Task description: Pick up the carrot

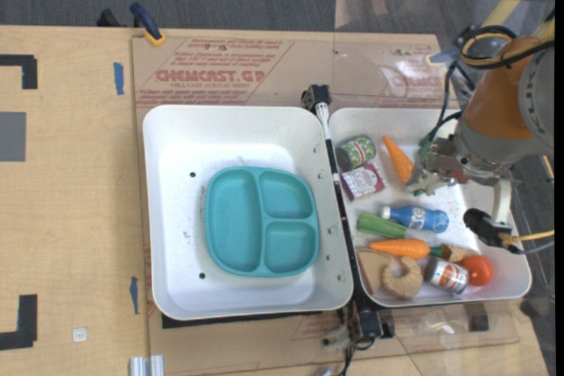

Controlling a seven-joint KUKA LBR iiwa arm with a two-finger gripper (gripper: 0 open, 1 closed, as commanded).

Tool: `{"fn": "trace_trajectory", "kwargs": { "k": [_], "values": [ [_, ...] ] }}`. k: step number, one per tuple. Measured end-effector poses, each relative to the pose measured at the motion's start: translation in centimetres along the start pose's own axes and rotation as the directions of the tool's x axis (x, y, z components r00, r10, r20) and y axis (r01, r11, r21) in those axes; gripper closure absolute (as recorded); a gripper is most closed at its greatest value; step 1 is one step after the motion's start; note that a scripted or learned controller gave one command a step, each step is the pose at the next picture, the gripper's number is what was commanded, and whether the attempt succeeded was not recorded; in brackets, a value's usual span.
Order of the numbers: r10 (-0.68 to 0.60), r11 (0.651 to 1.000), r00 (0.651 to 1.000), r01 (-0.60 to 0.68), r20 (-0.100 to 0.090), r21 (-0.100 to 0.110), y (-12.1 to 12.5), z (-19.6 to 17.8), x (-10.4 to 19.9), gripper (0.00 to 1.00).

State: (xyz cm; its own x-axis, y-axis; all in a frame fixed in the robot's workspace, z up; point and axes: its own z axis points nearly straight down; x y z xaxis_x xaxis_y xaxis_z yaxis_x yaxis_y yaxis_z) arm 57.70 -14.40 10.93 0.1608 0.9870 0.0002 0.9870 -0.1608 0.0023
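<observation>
An orange carrot [398, 158] lies at a slant in the upper middle of the right bin [520, 277]. My gripper [426, 178] hangs just to the right of its lower end, very close to it; whether they touch is unclear. A second carrot-like orange piece with a green end [402, 248] lies flat lower in the same bin, clear of the gripper. The arm's orange band [498, 106] and grey wrist stand over the bin's right side.
Around the carrots lie a green can [357, 151], a maroon packet [363, 181], a blue bottle [414, 217], a green vegetable [379, 226], a bagel [401, 277], a red can [448, 276] and a tomato [478, 269]. The left bin [167, 189] holds a teal divided plate [262, 221].
</observation>
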Motion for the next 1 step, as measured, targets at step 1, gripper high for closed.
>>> {"fn": "trace_trajectory", "kwargs": {
  "k": [1],
  "values": [
    [0.121, 0.993, 0.993, -0.121, -0.002, 0.004, 2.24, -7.60, 9.76, 1.00]
  ]
}}
